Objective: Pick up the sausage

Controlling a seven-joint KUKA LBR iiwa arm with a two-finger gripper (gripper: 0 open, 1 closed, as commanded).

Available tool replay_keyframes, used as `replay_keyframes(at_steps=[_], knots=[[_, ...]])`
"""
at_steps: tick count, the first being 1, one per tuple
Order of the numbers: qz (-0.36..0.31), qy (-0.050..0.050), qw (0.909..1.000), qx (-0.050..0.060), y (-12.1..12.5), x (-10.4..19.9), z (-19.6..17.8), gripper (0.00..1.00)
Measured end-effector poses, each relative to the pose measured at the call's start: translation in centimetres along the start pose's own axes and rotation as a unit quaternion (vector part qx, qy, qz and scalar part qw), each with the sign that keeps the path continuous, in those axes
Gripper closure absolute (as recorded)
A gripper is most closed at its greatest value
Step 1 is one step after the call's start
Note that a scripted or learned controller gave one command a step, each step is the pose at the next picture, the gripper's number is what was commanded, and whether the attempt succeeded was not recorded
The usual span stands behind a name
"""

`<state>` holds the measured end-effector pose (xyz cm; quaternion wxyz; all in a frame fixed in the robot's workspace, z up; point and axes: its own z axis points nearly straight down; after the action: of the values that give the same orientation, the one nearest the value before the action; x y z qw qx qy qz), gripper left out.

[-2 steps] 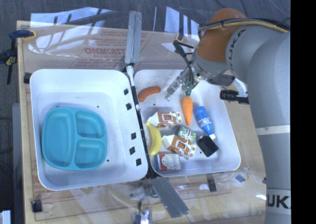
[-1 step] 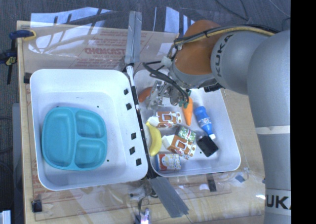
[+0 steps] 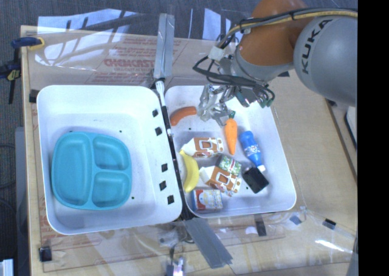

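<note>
The sausage point(image 3: 182, 114), a short orange-brown link, lies at the far left of the right bin point(image 3: 281, 147), close to the divider. My gripper point(image 3: 212, 109) hangs from the orange-banded wrist just right of the sausage, low over the bin's far end. Its metal fingers point down beside the sausage's right tip, and nothing shows between them.
In the right bin lie a carrot point(image 3: 231, 135), a blue bottle point(image 3: 250, 147), a banana point(image 3: 191, 171), two small cartons point(image 3: 208, 146), a black block point(image 3: 255, 179) and a can point(image 3: 208, 199). The left bin point(image 3: 79, 107) holds a teal divided plate point(image 3: 91, 170).
</note>
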<state>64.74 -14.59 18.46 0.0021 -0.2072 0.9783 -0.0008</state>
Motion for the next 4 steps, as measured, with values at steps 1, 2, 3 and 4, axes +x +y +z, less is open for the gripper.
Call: replay_keyframes(at_steps=[1, 2, 3, 4], knots=[[0.0, 0.0, 1.0, 0.0, 0.0, 0.0, 0.0, 0.0], [-0.029, -0.001, 0.9996, 0.001, -4.1, 0.6, 9.0, 0.0], [0.148, 0.001, 0.9889, 0.0, -5.6, 1.6, 8.5, 0.0], [0.149, 0.001, 0.9889, 0.0, -5.6, 1.5, 8.5, 0.0]])
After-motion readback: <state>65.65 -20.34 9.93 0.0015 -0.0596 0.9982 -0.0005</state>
